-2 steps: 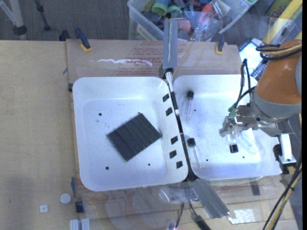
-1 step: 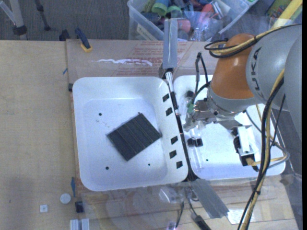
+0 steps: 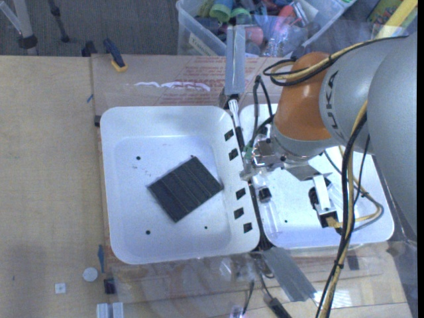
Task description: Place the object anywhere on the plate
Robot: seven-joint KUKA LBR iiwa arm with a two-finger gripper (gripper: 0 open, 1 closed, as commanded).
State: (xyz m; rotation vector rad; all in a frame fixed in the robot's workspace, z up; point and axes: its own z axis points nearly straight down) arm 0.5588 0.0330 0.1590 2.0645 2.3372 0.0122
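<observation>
Two shallow white bins sit side by side on the table (image 3: 40, 177), and a row of small black marks runs along the rim where they meet. The left bin (image 3: 132, 128) holds one thing: the plate (image 3: 185, 189), a dark grey ribbed square lying flat and turned at an angle near the middle of the floor, apart from all four walls, with its whole top in view. A few tiny dark specks dot the white floor around it. Much of the right bin (image 3: 295, 220) is covered by the arm (image 3: 371, 111), which reaches in from the right, its orange band above the bin's left half. The gripper (image 3: 260, 177) hangs below that band, just inside the right bin's left wall and close to the shared rim. The wrist hides it from above, so I cannot tell whether it is wide or narrow, or whether it holds anything. A small dark piece (image 3: 264, 194) shows just beneath it over the bin floor; it is too small to tell whether this is the loose object or part of the gripper. Behind the bins, a clear tub (image 3: 218, 18) of colourful odds and ends is cut off by the top edge, its contents jumbled and hard to tell apart.
</observation>
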